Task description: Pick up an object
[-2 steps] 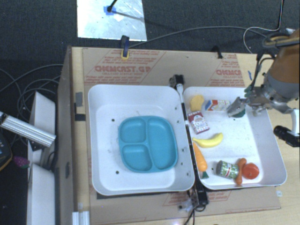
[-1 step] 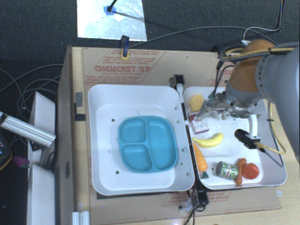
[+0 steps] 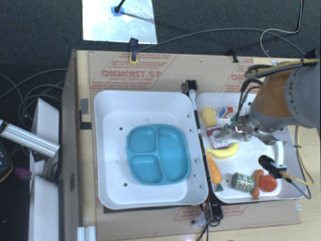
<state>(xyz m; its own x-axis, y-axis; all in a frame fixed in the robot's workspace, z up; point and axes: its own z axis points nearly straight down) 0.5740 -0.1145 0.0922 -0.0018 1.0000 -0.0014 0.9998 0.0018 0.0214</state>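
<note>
Left bin (image 3: 108,134): blue tray (image 3: 158,153). Cardboard (image 3: 150,69) under the bins reads partly "CHEMCAST GP". Right bin (image 3: 251,152): corn (image 3: 209,116), packet (image 3: 218,137), banana (image 3: 223,151), carrot (image 3: 215,171), green-labelled bottle (image 3: 243,182), tomato (image 3: 268,183). Claw (image 3: 232,128) low over the packet; its spread cannot be told.

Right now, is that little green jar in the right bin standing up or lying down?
Lying down. The jar rests on its side on the right bin's floor, between the carrot and the tomato.
</note>
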